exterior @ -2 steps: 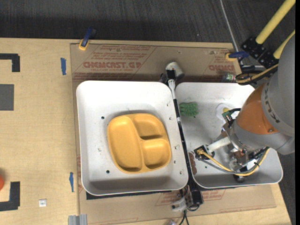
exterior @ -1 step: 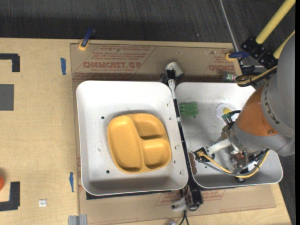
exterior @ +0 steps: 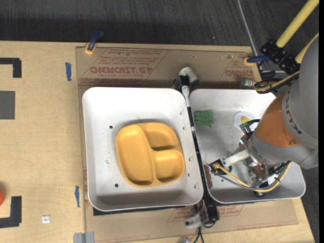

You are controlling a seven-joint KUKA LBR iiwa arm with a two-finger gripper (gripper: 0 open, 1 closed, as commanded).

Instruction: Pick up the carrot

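Observation:
My gripper (exterior: 257,175) hangs low over the front right part of the right bin (exterior: 223,105), wrapped in yellow and black cables. The grey wrist and its orange band (exterior: 273,128) cover much of that bin's right half, hiding whatever lies beneath. A small green object (exterior: 204,118) lies on the bin floor at the back left, well clear of the gripper. Beside the orange band, a small yellow and white bit (exterior: 245,120) peeks out; I cannot tell what it is.
The left bin (exterior: 101,110) holds a yellow divided plate (exterior: 150,153). A black divider with a cable (exterior: 191,130) runs between the bins. Blue clamps (exterior: 93,41) sit at the cardboard's back edge. A red-orange thing (exterior: 1,197) shows at the far left edge.

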